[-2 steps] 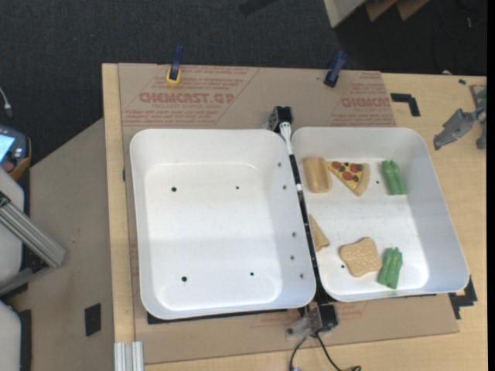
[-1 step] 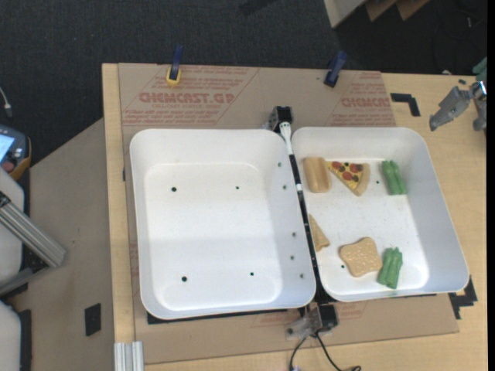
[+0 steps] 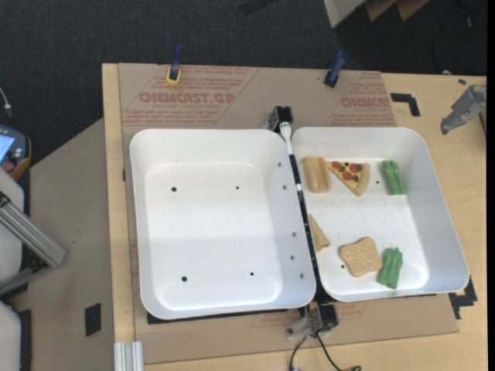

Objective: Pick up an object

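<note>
toy food sits in the right bin (image 3: 433,207); the claw (image 3: 464,108) hangs at the right edge, apart from all of it.

nearest the camera, a slice of toast (image 3: 360,256) lies touching a green vegetable (image 3: 390,267), with a tan wedge (image 3: 316,233) by the divider. farther back sit a bread roll (image 3: 315,174), a pizza slice (image 3: 349,175) and a second green vegetable (image 3: 393,177) in a row. the left bin (image 3: 209,222) lies alongside on the tabletop (image 3: 116,207). whether the claw is open or closed, i cannot tell; nothing shows in it.
</note>
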`<action>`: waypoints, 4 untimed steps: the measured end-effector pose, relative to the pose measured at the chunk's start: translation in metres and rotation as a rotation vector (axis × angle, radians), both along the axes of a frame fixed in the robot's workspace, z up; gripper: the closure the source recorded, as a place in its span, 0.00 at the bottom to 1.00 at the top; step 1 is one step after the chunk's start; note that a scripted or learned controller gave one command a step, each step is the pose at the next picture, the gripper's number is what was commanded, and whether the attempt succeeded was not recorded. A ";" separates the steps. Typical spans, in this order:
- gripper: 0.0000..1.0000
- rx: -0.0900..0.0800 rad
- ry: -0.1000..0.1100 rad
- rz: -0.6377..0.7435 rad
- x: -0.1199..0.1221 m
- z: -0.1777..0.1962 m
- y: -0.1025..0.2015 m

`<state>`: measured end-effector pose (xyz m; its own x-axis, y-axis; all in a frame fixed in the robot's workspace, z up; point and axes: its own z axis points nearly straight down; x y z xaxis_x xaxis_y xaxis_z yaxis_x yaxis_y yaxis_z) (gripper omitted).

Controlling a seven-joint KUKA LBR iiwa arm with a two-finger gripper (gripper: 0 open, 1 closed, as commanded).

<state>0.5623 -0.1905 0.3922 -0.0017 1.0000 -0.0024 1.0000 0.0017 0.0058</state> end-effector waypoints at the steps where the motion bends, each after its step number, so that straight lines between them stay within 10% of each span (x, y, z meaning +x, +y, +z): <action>1: 0.00 -0.001 0.000 0.000 0.017 0.014 0.008; 2: 0.00 0.002 0.008 -0.007 -0.023 0.003 -0.036; 3: 0.00 -0.004 -0.008 0.001 0.019 0.098 -0.033; 4: 0.00 -0.002 -0.002 0.000 0.011 0.129 -0.033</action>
<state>0.5734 -0.2234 0.5215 -0.0019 1.0000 -0.0041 1.0000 0.0019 0.0078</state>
